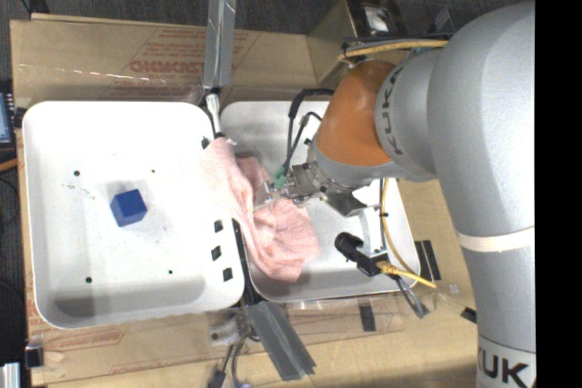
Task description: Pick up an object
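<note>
Overhead, a pink cloth [273, 227] drapes over the divider between two white bins [55, 195], mostly in the right one. The gripper [289, 188] sits directly over the cloth's upper folds; its grip cannot be made out. A blue cube [129, 206] lies in the left bin. "KUKA" marks the arm [436, 114].

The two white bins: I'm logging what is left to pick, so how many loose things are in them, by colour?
Blue: 1, the small blue cube in the left white plastic bin.
Pink: 1, the crumpled pink cloth, draped from the divider into the right white plastic bin.
Total: 2.
</note>
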Tool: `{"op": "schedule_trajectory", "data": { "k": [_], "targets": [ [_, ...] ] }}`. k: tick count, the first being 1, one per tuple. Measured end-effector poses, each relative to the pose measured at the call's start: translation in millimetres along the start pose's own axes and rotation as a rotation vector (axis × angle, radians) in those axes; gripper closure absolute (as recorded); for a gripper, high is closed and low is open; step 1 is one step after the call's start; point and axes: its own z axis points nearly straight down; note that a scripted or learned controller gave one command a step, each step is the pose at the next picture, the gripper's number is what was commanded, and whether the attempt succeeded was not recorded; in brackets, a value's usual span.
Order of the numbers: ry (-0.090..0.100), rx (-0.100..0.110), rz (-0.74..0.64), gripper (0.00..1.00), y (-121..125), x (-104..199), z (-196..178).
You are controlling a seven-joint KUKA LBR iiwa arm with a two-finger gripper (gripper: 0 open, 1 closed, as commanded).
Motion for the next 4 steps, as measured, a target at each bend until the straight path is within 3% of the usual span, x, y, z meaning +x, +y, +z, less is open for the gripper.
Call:
{"op": "schedule_trajectory", "data": {
  "k": [1, 2, 3, 4],
  "targets": [
    [-0.002, -0.005, -0.190, 0.00, 43.3, -12.6, 13.5],
    [-0.002, -0.005, -0.191, 1.00, 43.4, -12.6, 3.3],
    [-0.002, -0.004, -0.191, 0.00, 43.4, -12.7, 3.6],
    [-0.003, -0.002, -0.193, 1.00, 43.4, -12.1, -5.9]
  ]
}}
